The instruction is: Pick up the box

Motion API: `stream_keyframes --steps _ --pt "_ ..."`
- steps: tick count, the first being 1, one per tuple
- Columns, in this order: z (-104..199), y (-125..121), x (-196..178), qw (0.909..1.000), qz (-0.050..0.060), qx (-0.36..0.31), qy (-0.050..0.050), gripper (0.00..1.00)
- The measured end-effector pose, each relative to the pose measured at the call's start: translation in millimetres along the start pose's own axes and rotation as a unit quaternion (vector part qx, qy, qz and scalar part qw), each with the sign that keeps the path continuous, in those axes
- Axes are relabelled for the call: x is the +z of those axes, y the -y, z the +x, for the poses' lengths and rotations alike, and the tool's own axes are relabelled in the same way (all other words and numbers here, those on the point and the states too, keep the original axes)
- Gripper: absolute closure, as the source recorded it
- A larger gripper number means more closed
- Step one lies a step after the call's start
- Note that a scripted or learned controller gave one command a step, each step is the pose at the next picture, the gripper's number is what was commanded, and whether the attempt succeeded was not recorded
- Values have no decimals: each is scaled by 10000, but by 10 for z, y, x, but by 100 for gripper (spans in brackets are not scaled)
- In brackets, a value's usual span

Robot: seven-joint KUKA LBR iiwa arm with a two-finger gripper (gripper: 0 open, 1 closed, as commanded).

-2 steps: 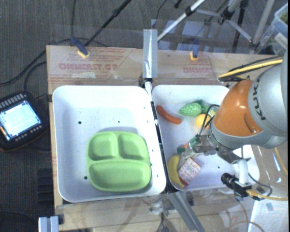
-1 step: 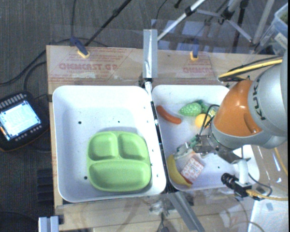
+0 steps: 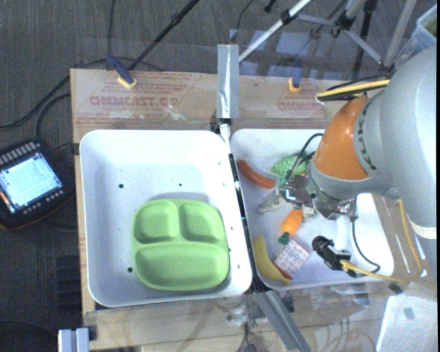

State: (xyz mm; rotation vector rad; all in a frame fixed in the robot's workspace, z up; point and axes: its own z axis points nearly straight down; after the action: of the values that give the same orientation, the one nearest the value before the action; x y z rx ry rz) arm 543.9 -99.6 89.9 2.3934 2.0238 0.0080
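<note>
**A:** What's the bench and room like from your end?

**B:** I see two white bins side by side on a brown cardboard sheet (image 3: 169,97) with faint red print I can't read. The floor (image 3: 37,42) is dark grey, with black cables across it and tripod legs (image 3: 330,13) at the top. A pendant (image 3: 23,183) with a lit screen lies on the floor to the left.

**A:** Where's the box?

**B:** In the right bin (image 3: 374,248), near its front edge. The box (image 3: 291,256) is small and flat, white with red or pink print too fine to read. Its long axis looks to run diagonally, upper right to lower left, though it's small in my view. A banana (image 3: 268,261) lies just beside it on the left, a carrot (image 3: 291,224) just above.

**A:** Anything else in there?

**B:** A red sausage (image 3: 255,174) by the divider and something green (image 3: 284,167) behind the arm. The left bin (image 3: 106,167) holds a green tray (image 3: 180,245) with three compartments.

**A:** And the claw?

**B:** The gripper (image 3: 293,191) sits over the right bin, above the carrot, apart from the box. The wrist blocks it; I can't tell how it's set.
</note>
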Motion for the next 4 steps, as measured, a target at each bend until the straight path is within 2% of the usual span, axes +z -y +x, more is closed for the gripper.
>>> stream_keyframes --steps 1,2,3,4 --pt "-36 445 -12 9930 -47 -1178 12 0" --pt "-180 580 -466 9736 53 -2283 -11 0" --pt "-137 564 -6 9814 1 -1920 5 0" --pt "-98 545 -7 9925 -37 -1220 -8 0"
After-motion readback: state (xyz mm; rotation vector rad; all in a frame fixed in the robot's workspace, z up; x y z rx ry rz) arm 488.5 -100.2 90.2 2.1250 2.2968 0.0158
